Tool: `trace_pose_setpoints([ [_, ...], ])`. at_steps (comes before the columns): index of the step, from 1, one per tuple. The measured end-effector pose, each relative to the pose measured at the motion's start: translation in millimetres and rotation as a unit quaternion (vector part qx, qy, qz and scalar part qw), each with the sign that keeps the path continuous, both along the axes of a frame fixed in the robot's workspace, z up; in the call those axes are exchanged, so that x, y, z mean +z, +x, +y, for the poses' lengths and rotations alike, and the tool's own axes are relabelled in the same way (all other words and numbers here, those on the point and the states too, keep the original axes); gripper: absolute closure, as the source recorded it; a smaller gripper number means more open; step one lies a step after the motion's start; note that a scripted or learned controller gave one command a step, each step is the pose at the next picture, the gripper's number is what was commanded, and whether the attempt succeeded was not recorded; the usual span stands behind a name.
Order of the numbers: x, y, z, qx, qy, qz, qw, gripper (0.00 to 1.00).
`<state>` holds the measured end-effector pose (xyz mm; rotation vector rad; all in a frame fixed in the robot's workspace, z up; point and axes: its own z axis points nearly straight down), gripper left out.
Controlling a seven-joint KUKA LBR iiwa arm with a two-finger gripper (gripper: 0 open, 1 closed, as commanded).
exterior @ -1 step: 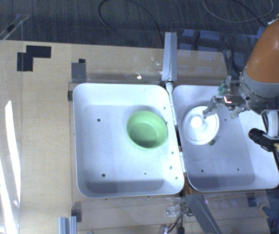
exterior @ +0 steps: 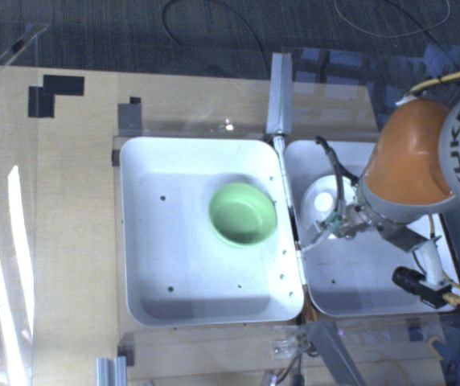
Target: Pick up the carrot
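Note:
My gripper [exterior: 320, 233] hangs low over the left part of the right bin [exterior: 359, 292], close to the wall between the two bins. The grey arm with its orange band [exterior: 407, 163] covers the bin's upper right part and hides what lies beneath it. A white round object [exterior: 320, 198] sits just above the gripper, partly behind cables.
A green bowl [exterior: 243, 213] rests in the left bin [exterior: 174, 280], right of its middle and near the dividing wall. A metal post [exterior: 279, 95] stands behind the gap between the bins. A black cable fitting [exterior: 415, 284] juts from the arm over the right bin's lower right.

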<state>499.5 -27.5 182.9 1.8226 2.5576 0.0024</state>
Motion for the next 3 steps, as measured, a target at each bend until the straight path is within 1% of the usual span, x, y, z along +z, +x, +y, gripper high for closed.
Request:
trace_pose_setpoints([
  [1,-66.9,-10.7,-118.8,0.139,-0.0002,0.000,0.9903,0.00],
  [2,-94.8,96.7,-96.4,0.108,0.0009,0.002,0.9942,0.00],
  [3,-92.9,36.3,-87.1,0.361,-0.0048,-0.008,0.9324,0.00],
])
